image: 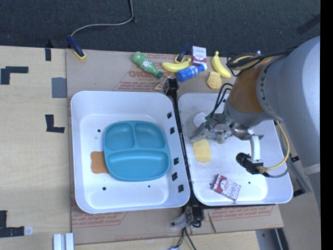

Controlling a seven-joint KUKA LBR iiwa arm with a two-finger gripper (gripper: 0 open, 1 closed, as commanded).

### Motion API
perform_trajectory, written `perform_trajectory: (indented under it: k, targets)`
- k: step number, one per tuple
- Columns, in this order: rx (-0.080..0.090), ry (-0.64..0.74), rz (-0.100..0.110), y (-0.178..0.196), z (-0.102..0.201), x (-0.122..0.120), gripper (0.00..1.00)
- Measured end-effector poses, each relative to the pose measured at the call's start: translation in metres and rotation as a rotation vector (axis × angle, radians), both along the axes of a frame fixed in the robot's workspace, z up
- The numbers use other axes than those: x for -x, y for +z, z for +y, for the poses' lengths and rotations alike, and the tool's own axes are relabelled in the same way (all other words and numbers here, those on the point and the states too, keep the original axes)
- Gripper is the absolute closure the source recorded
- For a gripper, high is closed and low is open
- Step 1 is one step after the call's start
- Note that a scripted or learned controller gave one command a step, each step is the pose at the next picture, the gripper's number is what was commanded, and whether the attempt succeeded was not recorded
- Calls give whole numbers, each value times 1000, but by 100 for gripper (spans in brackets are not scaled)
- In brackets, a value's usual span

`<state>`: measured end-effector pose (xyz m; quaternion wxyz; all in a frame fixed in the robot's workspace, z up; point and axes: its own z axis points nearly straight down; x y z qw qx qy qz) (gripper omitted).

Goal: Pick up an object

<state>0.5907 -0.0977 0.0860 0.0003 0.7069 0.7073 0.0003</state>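
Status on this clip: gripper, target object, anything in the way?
Gripper low in right white bin, just above yellow block. Nothing seen between fingers. Red-and-white packet nearby, apart from both.

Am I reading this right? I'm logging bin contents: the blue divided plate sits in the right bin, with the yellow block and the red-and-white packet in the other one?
Not quite. The camera view shows the blue divided plate in the left bin, not the right. The yellow block and the red-and-white packet lie in the other one, the right bin, as you said.
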Motion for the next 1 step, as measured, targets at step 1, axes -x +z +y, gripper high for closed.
perform_trajectory:
  k: [1]
  targets:
    - [1,1,-2,99,28,-50,0]
